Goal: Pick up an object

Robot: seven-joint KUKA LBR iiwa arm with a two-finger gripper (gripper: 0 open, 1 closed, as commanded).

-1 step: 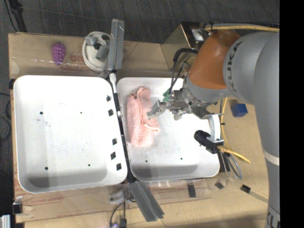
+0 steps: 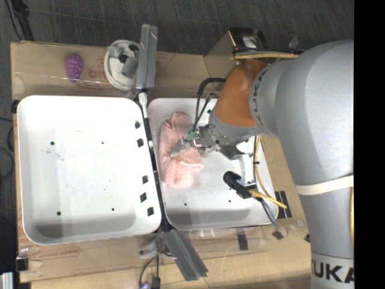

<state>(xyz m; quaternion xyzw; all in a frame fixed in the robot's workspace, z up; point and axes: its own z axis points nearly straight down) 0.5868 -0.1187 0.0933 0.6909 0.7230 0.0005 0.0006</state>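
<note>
Risk: cloth (image 2: 178, 152) is soft, bunched; pincer (image 2: 187, 142) may pinch only thin fold and slip off on lift, or scrape bin floor. Cloth lies in right bin (image 2: 207, 221), against its left wall. Arm reaches in from tabletop's right edge, wrist low over cloth. Cannot tell pincer's state.

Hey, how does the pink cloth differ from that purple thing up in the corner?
The pink cloth is large, pale and crumpled; the purple thing is small, dark and compact. The cloth lies inside the right bin, under the gripper, while the purple thing sits outside both bins on the bench, far from the arm.
</note>
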